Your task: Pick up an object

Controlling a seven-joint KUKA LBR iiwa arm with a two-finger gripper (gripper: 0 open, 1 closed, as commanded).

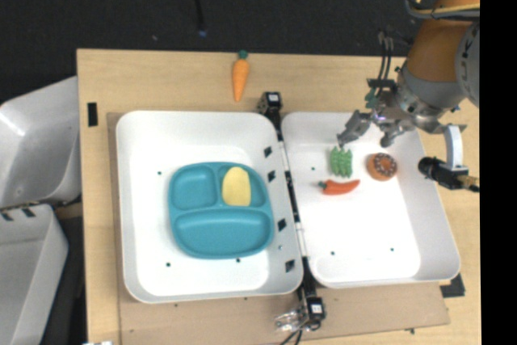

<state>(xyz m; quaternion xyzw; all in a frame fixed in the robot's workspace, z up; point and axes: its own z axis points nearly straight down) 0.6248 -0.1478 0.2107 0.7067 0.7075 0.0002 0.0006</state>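
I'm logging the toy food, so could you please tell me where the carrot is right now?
The carrot lies on the bare wooden bench, outside both bins, just beyond the far edge of the left bin near the black clip.

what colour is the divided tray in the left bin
Teal blue. The divided tray shows clearly in the camera view, with a yellow item in one compartment.

I see the gripper (370, 133) above the far part of the right bin (380, 254), fingers (351, 131) spread apart with nothing between them. Just below it lie a green piece (342, 161), a red pepper (340, 187) and a brown round piece (382, 166). The left bin (145, 271) holds a blue tray (210, 226) with a yellow piece (237, 186). A carrot (240, 76) lies on the table (161, 77).
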